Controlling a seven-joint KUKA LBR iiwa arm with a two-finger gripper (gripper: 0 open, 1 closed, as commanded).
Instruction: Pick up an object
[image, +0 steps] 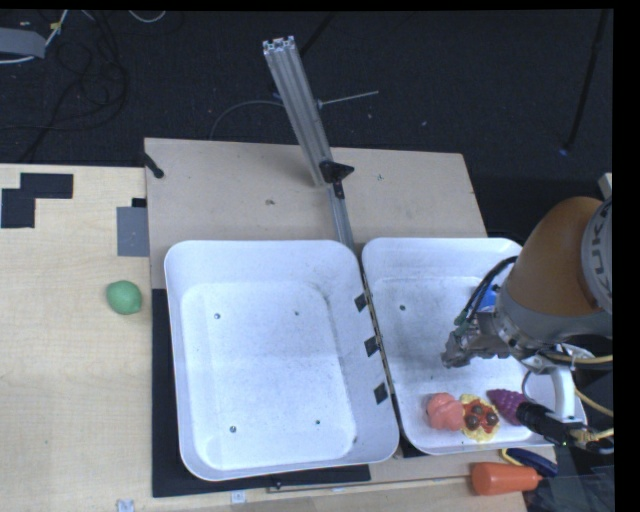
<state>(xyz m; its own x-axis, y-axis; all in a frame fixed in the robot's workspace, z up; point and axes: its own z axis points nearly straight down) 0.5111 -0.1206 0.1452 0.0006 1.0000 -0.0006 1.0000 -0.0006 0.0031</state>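
The gripper (458, 356) hangs over the right bin (420, 262); I cannot tell its opening. The pink toy (443, 411) lies near, at its six o'clock.

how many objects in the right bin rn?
3: a pink lump, a yellow piece and a purple piece, clustered at the right bin near edge. The arm may hide more.

1. Two white bins (270, 262), faintly speckled, are sitting on a tan worktop (70, 340).
2. A green ball (124, 297) is lying there.
3. A pink toy (444, 411), a yellow piece (480, 418) and a purple piece (506, 404) are showing.
4. An orange object (505, 478) is lying below.
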